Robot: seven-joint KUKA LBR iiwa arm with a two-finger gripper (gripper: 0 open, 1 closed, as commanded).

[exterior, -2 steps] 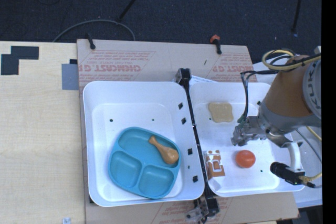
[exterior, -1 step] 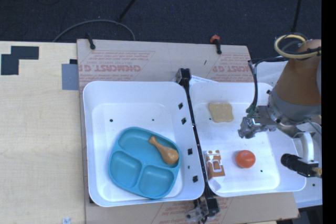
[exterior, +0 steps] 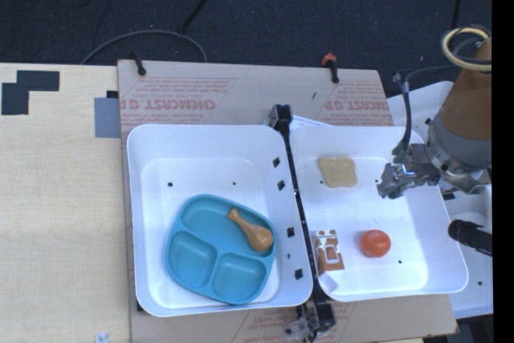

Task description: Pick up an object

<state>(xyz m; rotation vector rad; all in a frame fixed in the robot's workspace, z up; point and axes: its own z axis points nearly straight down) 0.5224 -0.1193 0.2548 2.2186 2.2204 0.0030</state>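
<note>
Nearest the lens, at the bottom of the right bin (exterior: pixel 438 285), lie a small printed card (exterior: pixel 328 251) and a red ball-like object (exterior: pixel 375 243), the likeliest target; it looks smooth and round, probably light and fairly stiff, so it may roll or squirt out if pinched off-centre; a grasp straight down across its widest part seems safest; further back in the same bin sits a pale beige flat piece (exterior: pixel 337 171), which looks soft and thin, hard to get under from above. In the left bin (exterior: pixel 144 173) a blue divided tray (exterior: pixel 197 253) carries a tan drumstick-shaped toy (exterior: pixel 250 230) lying across its upper compartment; its narrow shaft would offer an easy pinch. As for the gripper (exterior: pixel 395 179), it hangs over the right bin's far right side, and whether it is spread or closed I cannot tell; nothing is visibly held; the red object lies near it, toward the camera and slightly left; the beige piece lies to its left, apart.
</note>
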